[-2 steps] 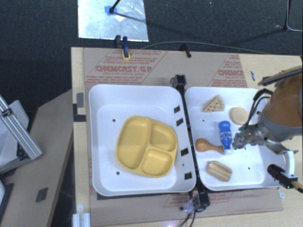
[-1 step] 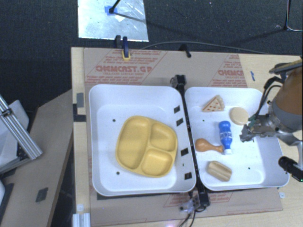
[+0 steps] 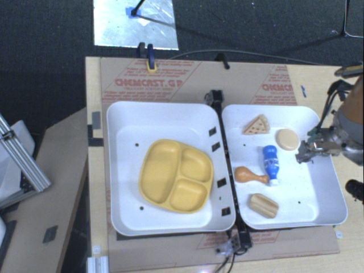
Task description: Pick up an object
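Two white bins on bench. Left bin (image 3: pixel 122 152): yellow divided plate (image 3: pixel 176 175). Right bin (image 3: pixel 324 209): waffle wedge (image 3: pixel 256 125), round cookie (image 3: pixel 287 139), blue bottle (image 3: pixel 271 164), drumstick (image 3: pixel 250 176), bread roll (image 3: pixel 264 205). Gripper (image 3: pixel 307 152) over right rim, near cookie; grip state can't tell.

- I'm working in a robotics lab — two white bins (image 3: pixel 165 115) sitting on a protective-film-covered bench (image 3: pixel 187 75).
- Toy food and aluminium framing (image 3: pixel 23 158) are showing it.

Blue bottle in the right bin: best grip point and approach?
Grip the blue bottle across its mid-body, coming from above. It lies flat, long axis running near-far, so fingers would close left-right. The drumstick touches its near end; the gripper hovers to the right.
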Motion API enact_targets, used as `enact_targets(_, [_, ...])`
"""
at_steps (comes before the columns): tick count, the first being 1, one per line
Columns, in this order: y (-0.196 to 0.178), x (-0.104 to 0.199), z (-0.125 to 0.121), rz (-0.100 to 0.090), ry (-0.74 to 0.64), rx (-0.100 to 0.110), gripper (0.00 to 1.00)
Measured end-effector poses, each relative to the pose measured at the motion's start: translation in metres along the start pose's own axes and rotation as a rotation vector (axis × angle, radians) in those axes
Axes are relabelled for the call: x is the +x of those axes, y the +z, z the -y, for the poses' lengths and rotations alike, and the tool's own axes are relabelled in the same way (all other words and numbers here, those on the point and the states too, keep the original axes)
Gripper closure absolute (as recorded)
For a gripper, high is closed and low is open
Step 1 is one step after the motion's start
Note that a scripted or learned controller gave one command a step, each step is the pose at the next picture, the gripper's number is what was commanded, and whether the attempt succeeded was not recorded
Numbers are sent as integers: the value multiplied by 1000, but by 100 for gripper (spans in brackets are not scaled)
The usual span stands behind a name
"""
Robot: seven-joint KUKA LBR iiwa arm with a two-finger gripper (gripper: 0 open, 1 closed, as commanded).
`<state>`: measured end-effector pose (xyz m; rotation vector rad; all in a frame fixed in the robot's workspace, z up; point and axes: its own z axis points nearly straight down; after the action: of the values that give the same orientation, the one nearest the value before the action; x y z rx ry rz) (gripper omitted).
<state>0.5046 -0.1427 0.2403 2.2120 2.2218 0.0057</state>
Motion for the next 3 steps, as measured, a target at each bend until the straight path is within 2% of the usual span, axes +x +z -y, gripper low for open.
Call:
enact_targets(2, [21,111,-29,-3,-5,5,100])
enact_targets(3, [9,167,-45,-4,-6,3,100])
